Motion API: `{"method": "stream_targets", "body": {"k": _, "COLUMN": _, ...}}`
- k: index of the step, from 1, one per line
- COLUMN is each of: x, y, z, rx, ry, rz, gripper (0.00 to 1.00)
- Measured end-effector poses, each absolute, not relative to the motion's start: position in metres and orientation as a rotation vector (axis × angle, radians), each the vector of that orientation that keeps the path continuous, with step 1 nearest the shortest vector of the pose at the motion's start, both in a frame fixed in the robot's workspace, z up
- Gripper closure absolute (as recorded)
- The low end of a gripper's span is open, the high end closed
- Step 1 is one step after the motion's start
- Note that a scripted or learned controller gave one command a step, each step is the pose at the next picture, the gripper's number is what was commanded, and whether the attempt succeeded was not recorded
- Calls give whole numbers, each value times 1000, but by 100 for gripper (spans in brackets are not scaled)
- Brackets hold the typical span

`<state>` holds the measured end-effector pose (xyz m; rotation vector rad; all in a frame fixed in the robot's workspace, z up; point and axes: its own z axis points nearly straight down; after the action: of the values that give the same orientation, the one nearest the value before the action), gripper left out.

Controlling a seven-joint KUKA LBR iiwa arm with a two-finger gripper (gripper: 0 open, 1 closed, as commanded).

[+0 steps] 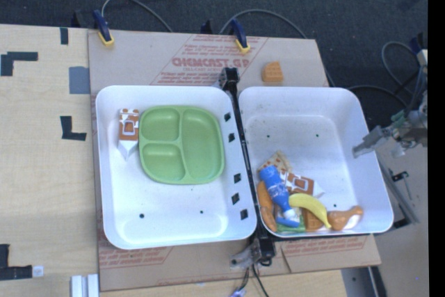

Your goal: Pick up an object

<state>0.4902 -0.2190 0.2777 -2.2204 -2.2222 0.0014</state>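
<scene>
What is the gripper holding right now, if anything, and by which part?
Nothing that can be seen. The gripper sits at the right bin's right rim, apart from the pile with the banana in the near corner.

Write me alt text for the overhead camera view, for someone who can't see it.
Two shallow white bins sit side by side: the left bin holds a green divided plate beside a small orange-and-white carton, and the right bin holds a pile with a yellow banana and blue bottle. The grey gripper hovers at its right rim.
</scene>
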Motion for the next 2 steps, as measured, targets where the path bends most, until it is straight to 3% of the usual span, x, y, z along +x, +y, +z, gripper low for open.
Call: {"method": "stream_targets", "body": {"k": 2, "x": 541, "y": -96, "z": 103, "rx": -2217, "ry": -2221, "rz": 3, "gripper": 0}}
